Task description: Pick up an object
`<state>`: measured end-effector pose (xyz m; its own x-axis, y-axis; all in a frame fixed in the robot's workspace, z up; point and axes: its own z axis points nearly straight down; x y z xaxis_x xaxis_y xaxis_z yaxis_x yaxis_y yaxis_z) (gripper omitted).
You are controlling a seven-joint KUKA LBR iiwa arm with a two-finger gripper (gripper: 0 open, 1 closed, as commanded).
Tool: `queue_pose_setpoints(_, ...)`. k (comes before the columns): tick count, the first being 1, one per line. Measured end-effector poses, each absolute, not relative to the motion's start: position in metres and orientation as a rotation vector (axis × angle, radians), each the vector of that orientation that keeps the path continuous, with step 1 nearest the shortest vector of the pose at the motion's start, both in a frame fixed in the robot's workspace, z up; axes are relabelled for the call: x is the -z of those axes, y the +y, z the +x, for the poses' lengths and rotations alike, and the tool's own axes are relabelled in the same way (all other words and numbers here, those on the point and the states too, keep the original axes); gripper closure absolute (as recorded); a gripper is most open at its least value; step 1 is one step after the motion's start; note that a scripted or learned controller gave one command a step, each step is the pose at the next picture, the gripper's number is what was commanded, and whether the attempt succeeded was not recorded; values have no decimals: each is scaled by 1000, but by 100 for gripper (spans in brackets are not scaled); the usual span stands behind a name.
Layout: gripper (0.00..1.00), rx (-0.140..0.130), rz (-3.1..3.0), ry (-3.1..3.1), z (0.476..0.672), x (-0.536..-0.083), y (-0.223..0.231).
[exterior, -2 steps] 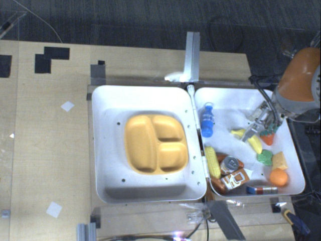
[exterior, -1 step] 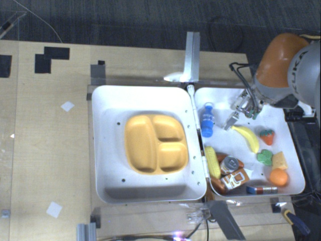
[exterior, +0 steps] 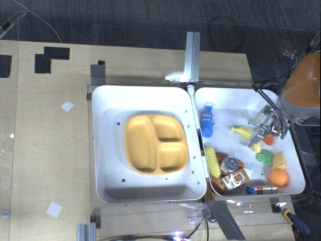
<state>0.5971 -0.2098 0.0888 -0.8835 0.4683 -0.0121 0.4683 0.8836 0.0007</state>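
My gripper [exterior: 259, 132] hangs low over the upper right part of the right bin [exterior: 228, 100], reaching in from the right. Just to its left lies a small yellow banana-like toy [exterior: 241, 131]. A yellow-green piece [exterior: 257, 147] sits right below the gripper tip and a small red-orange item [exterior: 268, 140] beside it. A green toy [exterior: 265, 157], a pale yellow block [exterior: 279, 160] and an orange ball [exterior: 279, 177] lie nearer the front right. I see nothing clearly held.
A blue bottle [exterior: 206, 120] lies by the right bin's left wall, with a corn cob [exterior: 212, 162], a tin can [exterior: 230, 163], a brown packet [exterior: 234, 178] and a marker [exterior: 262, 189] toward the front. The left bin [exterior: 108, 134] holds a yellow divided tray [exterior: 155, 143].
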Motion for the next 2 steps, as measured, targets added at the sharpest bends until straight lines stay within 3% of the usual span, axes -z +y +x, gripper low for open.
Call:
queue_pose_setpoints(1,100,0,740,3027,603,-104,-206)
queue_pose_setpoints(2,100,-5,726,3042,603,-90,-128)
